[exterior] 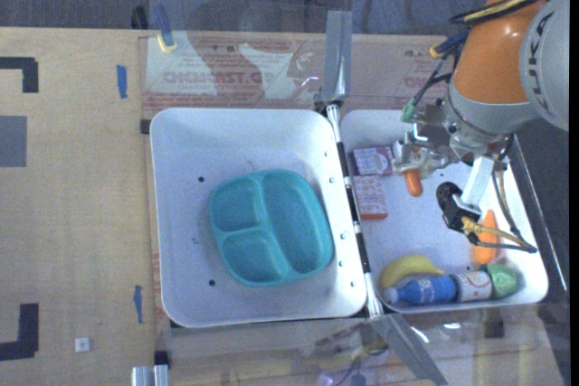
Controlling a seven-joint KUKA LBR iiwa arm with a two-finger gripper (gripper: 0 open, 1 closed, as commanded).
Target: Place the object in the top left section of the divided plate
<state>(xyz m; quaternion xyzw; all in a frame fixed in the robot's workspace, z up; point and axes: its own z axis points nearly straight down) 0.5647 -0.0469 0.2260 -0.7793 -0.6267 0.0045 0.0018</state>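
**Camera view: carrot pinched over right bin, transfer to plate pending**

Camera view has the grey arm with orange band (493, 59) reaching in from the right, two-finger gripper (414, 165) over the far part of the right white bin (534, 280). Fingers look pinched on a small orange carrot-shaped piece (413, 184) hanging below them; hold looks real but thin.

Teal divided plastic plate (270, 226) sits in the left white bin (172, 194), all sections bare.

My read: pick done or nearly so, carry not yet started. Next move needs a lift clear of the bin walls, travel left, release over the plate's small far-left section.

Writing: cardboard beyond the bins carries red print, not legible. Two small pink packets (369, 179) and blue-labelled bottle (448, 288) have print too small to read.
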